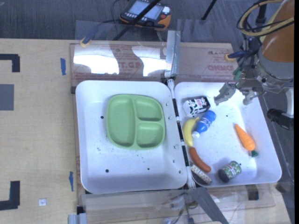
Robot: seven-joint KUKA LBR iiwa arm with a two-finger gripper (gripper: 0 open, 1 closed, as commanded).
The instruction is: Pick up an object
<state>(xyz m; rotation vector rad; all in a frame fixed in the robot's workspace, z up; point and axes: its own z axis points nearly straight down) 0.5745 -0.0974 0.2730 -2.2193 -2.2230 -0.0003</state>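
My gripper (pixel 236 95) hangs open over the back of the right bin (pixel 268 164), and nothing sits between its fingers. Just left of it lies a black-and-white carton (pixel 196 105). A blue bottle (pixel 204 122) lies in front of the carton, touching a yellow banana (pixel 188 131). An orange carrot (pixel 245 137) rests near the bin's right side, in front of the gripper. Near the front are a reddish sausage (pixel 200 160), a green can (pixel 230 171) and a small brush (pixel 201 175).
The left bin (pixel 88 162) holds a green divided plate (pixel 136 121). A metal divider (pixel 172 55) rises behind the seam between the bins. A handheld device (pixel 142 10) lies on the floor beyond the bench. Cables hang by the arm at the upper right.
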